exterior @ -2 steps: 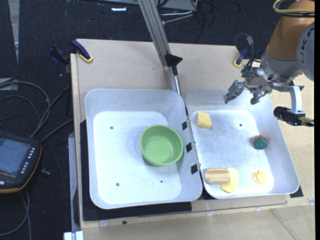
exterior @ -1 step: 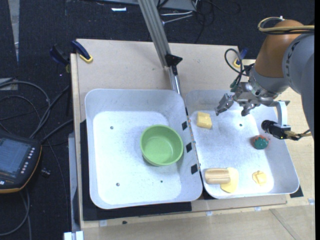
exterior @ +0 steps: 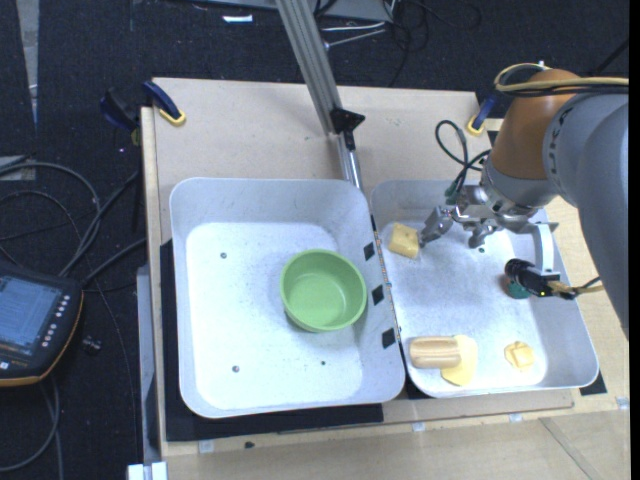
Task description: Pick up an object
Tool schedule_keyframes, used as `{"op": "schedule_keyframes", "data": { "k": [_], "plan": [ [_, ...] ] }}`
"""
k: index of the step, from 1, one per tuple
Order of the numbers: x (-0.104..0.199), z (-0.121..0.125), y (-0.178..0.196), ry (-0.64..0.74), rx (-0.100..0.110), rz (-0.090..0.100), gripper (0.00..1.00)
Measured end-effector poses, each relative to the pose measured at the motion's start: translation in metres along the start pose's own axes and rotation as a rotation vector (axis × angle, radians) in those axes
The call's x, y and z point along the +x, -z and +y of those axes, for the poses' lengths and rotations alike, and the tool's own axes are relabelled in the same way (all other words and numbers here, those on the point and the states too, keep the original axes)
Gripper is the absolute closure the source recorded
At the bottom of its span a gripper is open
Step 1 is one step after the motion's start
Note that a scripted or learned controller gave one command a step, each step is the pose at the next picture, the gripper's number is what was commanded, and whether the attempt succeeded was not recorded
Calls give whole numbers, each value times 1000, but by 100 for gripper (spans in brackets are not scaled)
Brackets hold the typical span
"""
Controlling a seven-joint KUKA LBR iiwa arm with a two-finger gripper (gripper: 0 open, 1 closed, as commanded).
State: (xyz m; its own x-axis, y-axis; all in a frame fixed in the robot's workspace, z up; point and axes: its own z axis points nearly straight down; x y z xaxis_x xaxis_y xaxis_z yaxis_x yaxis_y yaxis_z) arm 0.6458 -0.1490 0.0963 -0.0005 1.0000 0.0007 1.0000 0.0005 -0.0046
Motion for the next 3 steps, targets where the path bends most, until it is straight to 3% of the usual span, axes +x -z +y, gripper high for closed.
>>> {"op": "schedule_keyframes", "data": {
  "k": [1, 3],
  "plan": [
    [0, 1, 13, 0, -5, -1, 100],
    [10, 2, 109, 1, -9, -1, 100]
  ]
}}
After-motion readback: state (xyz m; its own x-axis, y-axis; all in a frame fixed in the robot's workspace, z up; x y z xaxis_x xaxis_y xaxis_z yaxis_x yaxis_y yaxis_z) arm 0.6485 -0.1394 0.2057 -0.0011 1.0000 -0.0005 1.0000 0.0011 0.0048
